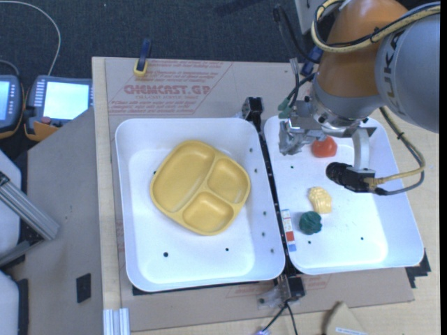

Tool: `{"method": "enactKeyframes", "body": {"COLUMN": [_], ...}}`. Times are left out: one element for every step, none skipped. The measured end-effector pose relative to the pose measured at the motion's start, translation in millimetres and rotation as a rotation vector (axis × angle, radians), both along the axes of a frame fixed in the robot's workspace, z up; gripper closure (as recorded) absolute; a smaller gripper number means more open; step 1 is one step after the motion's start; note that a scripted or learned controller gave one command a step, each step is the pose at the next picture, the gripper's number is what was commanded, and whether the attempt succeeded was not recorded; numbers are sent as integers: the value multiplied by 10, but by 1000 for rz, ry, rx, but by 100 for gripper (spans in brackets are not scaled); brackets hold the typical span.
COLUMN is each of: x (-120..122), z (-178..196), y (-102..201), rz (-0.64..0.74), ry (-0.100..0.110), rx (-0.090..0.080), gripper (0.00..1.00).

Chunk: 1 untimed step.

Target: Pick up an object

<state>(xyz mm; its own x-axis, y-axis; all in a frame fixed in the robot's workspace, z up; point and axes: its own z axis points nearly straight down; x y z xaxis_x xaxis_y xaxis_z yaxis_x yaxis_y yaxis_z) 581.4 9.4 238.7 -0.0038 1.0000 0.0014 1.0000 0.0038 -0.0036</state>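
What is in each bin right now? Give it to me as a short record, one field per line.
left bin: yellow tray with three compartments, lying flat
right bin: red object, yellow object, green object
gripper: over the far end of the right bin, just left of the red object
held: nothing seen between the fingers
arm: reaching in from the right, above the right bin
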Motion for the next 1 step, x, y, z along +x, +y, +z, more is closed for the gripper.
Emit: {"method": "enactKeyframes", "body": {"x": [-126], "z": [63], "y": [541], "rz": [1], "ry": [-1], "rx": [1], "gripper": [100]}}
